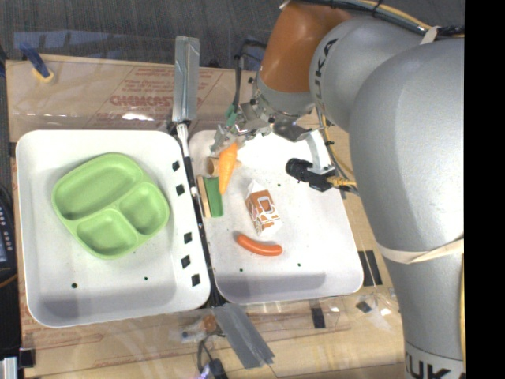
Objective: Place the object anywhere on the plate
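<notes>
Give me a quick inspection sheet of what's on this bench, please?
Surface: two white bins, left bin, right bin, side by side.
Job's things: green plate in left bin; carrot under the pincer, near right bin's back-left corner.
Clutter: sausage, small carton, green-and-tan stick in right bin.
Pincer: at the carrot's top; grip unclear.
Cables: black cable along the arm.
Surroundings: cardboard behind bins.
</notes>
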Controlling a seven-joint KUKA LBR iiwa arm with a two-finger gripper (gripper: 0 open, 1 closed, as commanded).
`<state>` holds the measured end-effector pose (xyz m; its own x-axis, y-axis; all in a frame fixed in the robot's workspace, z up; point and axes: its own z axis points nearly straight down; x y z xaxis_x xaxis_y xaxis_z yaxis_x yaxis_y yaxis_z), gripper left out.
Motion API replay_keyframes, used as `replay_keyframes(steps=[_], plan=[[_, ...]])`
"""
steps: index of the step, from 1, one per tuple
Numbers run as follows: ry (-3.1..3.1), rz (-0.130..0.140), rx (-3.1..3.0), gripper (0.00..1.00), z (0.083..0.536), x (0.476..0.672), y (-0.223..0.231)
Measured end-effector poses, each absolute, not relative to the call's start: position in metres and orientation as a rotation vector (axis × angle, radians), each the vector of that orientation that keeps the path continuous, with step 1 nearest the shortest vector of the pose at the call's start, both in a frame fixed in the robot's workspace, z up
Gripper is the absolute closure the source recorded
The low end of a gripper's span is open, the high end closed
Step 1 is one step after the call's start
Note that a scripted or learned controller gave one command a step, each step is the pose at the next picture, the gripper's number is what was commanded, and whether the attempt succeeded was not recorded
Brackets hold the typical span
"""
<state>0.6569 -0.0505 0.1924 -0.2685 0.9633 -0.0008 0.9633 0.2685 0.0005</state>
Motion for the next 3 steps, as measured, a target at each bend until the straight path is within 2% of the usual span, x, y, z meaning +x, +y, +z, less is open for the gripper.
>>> replay_keyframes(steps=[1,2,3], plan=[[2.376,-0.008,2.062,1.0,0.191,0.649,0.021],[1.974,-0.011,2.451,1.0,0.168,0.622,0.105],[1.973,-0.011,2.452,0.0,0.168,0.622,0.104]])
